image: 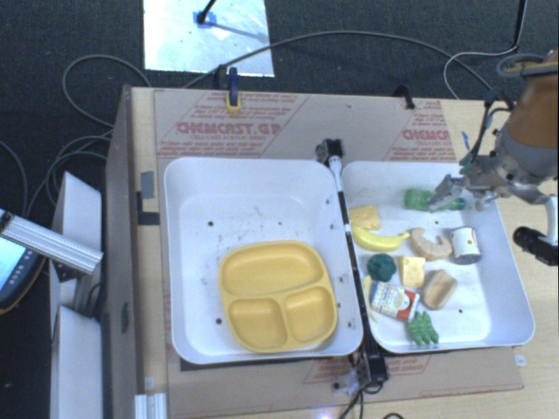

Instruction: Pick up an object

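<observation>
Gripper sits right beside the green block, above the banana. Block's small, bright green, long axis roughly sideways. Can't tell the gripper's state.

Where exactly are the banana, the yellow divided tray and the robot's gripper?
banana (379, 239): camera view, middle of its curved body.
yellow divided tray (272, 269): camera view, floor of its large compartment.
gripper (451, 195): camera view, between its fingertips.

Yellow tray, yellow banana, green toy, white bins
</observation>
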Controlling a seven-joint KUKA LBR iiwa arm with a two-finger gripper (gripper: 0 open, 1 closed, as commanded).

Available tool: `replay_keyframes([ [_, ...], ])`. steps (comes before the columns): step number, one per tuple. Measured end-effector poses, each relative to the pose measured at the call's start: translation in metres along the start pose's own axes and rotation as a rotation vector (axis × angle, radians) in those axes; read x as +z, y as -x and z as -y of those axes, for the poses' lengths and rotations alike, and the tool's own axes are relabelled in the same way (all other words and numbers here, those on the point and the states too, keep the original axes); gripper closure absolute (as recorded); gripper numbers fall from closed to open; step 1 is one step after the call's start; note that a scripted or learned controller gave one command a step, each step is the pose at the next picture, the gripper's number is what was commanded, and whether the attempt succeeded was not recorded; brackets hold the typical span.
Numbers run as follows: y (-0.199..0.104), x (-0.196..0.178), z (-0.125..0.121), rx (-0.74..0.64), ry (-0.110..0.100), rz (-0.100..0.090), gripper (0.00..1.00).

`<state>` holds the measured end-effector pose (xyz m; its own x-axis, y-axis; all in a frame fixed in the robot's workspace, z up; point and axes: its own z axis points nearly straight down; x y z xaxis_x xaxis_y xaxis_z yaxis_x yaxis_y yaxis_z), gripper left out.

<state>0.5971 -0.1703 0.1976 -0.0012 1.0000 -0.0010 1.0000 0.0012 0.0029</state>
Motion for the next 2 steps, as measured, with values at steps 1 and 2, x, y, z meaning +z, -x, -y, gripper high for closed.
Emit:
replay_keyframes([
  [1,-0.029,0.090,-0.058,-0.003,0.010,0.002,0.00],
  [2,-0.028,0.077,-0.059,-0.005,0.015,0.005,1.00],
])
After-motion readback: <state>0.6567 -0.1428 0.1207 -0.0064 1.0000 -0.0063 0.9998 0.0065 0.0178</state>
